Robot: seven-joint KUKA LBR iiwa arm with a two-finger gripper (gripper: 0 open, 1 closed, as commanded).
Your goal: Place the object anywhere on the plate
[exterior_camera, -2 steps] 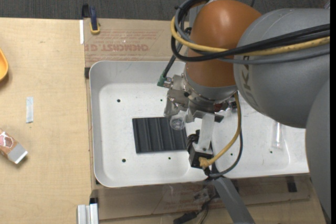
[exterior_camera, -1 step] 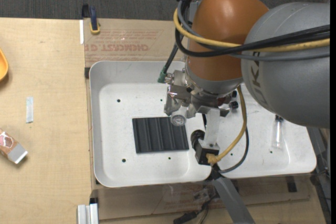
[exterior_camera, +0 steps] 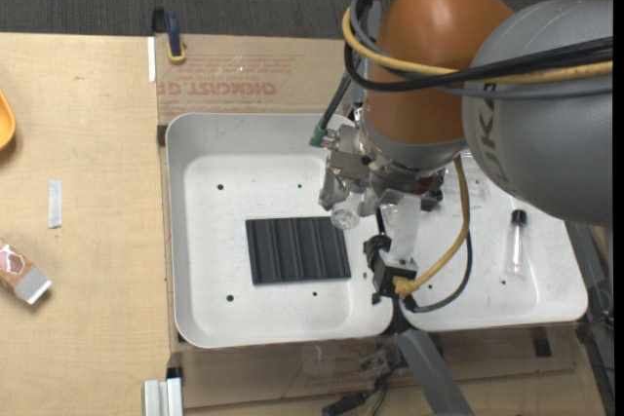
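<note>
Beside the dark ribbed rectangular plate (exterior_camera: 297, 248) in the left white bin (exterior_camera: 195, 209), the claw (exterior_camera: 375, 209) hovers; its grip cannot be told, placement seemingly undone.

A single fixed camera looks down from above at a slant on the table (exterior_camera: 78, 112), close enough that the left bin (exterior_camera: 195, 209) fills mid-frame. The right bin (exterior_camera: 546, 278) sits at lower right, partly hidden by the arm (exterior_camera: 468, 63), which enters from the frame's right and looms large.
</note>
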